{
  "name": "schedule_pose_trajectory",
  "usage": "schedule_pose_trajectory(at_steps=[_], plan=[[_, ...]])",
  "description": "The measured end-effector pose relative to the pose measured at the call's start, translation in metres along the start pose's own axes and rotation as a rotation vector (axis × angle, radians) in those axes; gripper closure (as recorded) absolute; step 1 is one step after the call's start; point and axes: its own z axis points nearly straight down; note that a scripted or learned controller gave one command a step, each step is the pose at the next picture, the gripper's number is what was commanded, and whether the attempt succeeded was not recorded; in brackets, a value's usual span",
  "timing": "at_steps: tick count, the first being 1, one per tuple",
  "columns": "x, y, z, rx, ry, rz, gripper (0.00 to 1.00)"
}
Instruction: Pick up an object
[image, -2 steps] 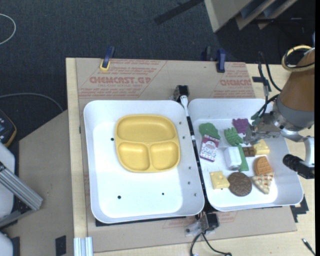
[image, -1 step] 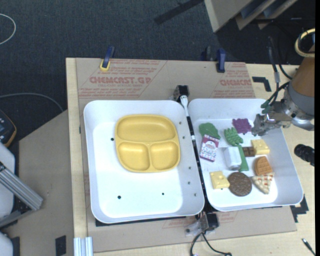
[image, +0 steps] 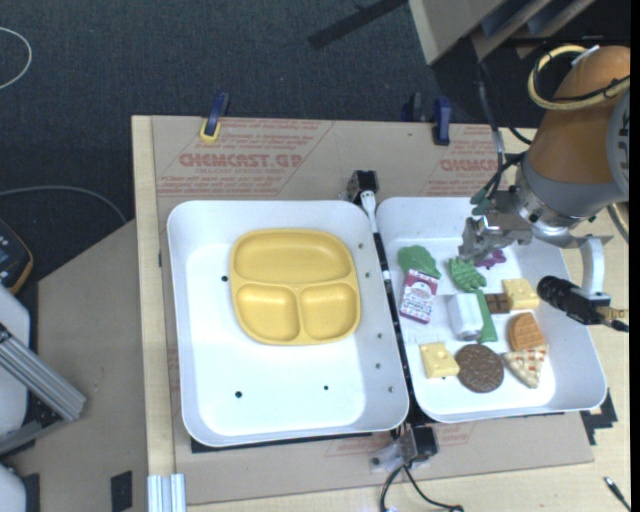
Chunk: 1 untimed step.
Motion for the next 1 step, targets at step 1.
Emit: schedule_pose_trajectory(at_steps=[1], plan=[[0.0434,0.0133,-0.0004,0.0,0.0,0.001,1.0]])
